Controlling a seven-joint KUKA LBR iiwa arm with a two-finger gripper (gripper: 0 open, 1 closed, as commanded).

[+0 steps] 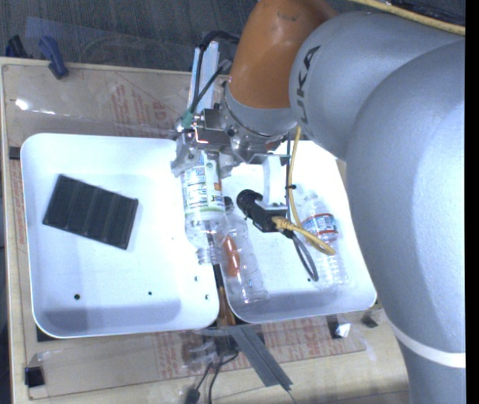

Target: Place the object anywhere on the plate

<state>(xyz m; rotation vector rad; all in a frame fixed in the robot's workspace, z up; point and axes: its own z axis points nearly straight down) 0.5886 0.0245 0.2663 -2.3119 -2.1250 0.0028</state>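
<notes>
Arm [391, 141] in from the right, big grey link covering the right bin's [353, 297] far side. Orange band [273, 49] at top centre, wrist bent down and to the left below it. Gripper [204, 141] over the back end of the seam btw. the two bins, pointing down. Open or closed: can't tell, tip hidden by wrist hardware and bottle top.

Bottle [199, 194], clear w/ white label, directly under gripper, long axis running from the bins' back edge towards the front, lying along the seam, top end right at the gripper. Held or merely resting on the rims: can't tell.

Plate [90, 211]: dark, ribbed, rectangular, flat in left bin [104, 310], towards its left-back part, well apart from bottle.

Right bin: bottle 2 [241, 268], clear, near left-front corner, just beside the bottle's lower end; bottle 3 [321, 234], red-and-white label, near right edge. Black and yellow cables [294, 225] hanging from wrist btw. those two.
</notes>
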